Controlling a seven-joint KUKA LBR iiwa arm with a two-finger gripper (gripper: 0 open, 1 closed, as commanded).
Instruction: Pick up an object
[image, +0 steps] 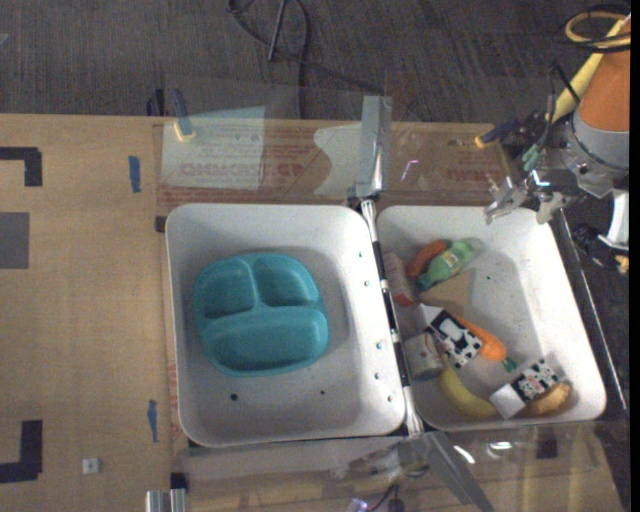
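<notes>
You see the gripper (527, 195) hanging over the far right corner of the right bin (560, 300), up by its back rim, with the arm's orange band (607, 95) above it at the frame's right edge; whether its pincer is released or clenched you cannot tell, as the fingertips are too small and blurred, and nothing shows between them. Take the right bin as your landmark: against its back-left part lie a green bottle (448, 262) and an orange carrot-like piece (431, 252) touching it, with a reddish piece (398, 280) along the left wall. Near the middle sits a black-and-white cow-patterned box (457, 341), an orange carrot (485, 342) just beside it. At the front lies a banana (464, 394), and in the front right corner a second cow-patterned box (533, 381). Left of the right bin, touching it, the left bin (200, 240) holds a teal divided plate (262, 313).
</notes>
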